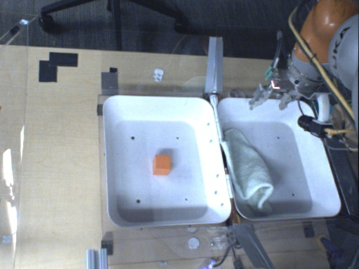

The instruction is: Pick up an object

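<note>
Surroundings: a rolled white cloth [249, 170] is seen in the right bin [314, 206], against the divider.
Count: one orange cube [162, 165], lying mid-floor in the left bin [120, 206]; two bins.
Gripper [272, 96]: spread apart, nothing grasped, held above the right bin's far rim.
Obscured: the arm is cut off at the edge.

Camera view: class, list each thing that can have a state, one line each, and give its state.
Orange cube: lying flat on the floor of the left bin, apart from its walls, untouched.
White towel: rolled up loosely, lying along the left side of the right bin.
Tool: fingers spread open, nothing between them, raised over the far edge of the right bin.
</note>
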Robot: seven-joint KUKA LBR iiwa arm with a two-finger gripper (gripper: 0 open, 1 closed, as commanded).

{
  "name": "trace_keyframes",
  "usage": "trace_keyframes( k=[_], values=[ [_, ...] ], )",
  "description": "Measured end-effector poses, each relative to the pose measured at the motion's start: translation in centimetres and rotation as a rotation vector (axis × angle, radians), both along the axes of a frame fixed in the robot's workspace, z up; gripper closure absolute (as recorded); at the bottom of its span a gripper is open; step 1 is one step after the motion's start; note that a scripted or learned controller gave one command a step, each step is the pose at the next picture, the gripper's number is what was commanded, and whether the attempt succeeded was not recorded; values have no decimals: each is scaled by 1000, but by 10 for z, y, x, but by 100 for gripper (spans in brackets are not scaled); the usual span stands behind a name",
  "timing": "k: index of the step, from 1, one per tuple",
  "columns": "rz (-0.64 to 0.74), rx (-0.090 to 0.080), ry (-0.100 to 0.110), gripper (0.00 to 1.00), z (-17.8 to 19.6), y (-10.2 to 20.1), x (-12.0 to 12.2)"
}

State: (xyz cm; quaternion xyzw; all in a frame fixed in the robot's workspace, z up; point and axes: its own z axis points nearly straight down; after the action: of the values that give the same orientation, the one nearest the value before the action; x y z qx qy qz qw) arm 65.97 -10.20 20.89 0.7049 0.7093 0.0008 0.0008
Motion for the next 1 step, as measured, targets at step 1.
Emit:
trace_keyframes(
  k=[1],
  values=[
    [-75, -2, -6, 0, -121, -47, 11]
  ],
)
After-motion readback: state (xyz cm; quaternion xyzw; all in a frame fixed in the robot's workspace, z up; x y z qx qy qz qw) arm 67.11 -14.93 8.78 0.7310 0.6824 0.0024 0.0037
